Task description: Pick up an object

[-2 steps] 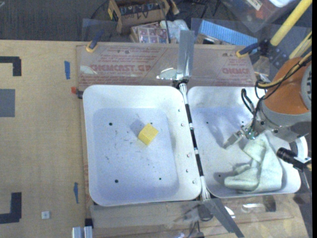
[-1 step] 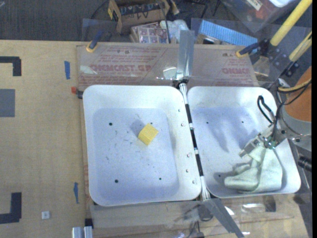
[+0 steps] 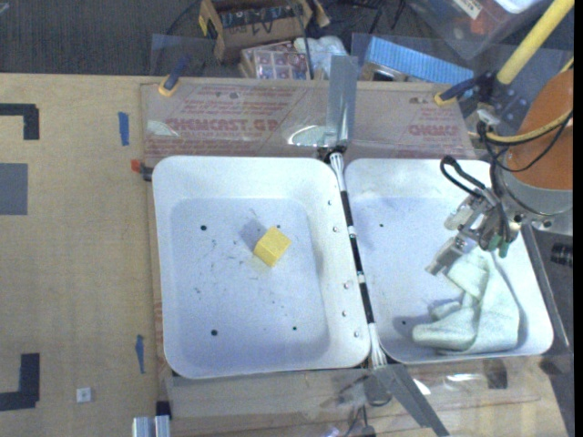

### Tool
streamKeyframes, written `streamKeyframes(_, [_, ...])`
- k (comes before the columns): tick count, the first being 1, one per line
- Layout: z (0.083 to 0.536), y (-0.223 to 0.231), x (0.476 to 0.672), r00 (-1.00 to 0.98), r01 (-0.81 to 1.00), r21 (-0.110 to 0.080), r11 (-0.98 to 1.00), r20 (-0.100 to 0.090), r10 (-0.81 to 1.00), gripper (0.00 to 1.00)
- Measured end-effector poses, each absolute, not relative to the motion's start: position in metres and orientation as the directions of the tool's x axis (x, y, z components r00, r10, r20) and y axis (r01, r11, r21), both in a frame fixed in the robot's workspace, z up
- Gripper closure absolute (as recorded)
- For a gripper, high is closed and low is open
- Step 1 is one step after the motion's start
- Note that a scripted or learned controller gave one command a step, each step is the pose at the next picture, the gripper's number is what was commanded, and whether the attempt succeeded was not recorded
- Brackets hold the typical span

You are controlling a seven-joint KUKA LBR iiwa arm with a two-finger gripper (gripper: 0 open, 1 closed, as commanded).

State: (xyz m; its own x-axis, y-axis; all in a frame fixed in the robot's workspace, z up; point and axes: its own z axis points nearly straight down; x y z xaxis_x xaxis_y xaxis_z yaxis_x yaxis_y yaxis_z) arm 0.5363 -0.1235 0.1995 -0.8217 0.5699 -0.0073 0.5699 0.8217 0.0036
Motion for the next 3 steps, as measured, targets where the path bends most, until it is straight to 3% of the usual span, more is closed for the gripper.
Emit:
streamKeyframes(1, [0.230,-0.120,0.526,-0.939,0.343,0.002,0.939,-0.009,0.343,0.00])
streamKeyframes(2, [0.183,-0.098,0.504,-0.996,0.088,0.001,0.996,-0.003,0.088,0.00])
streamKeyframes(3, [0.321,-0.151,0.494,-0.970,0.241,0.000,0.970,-0.008,0.241,0.00])
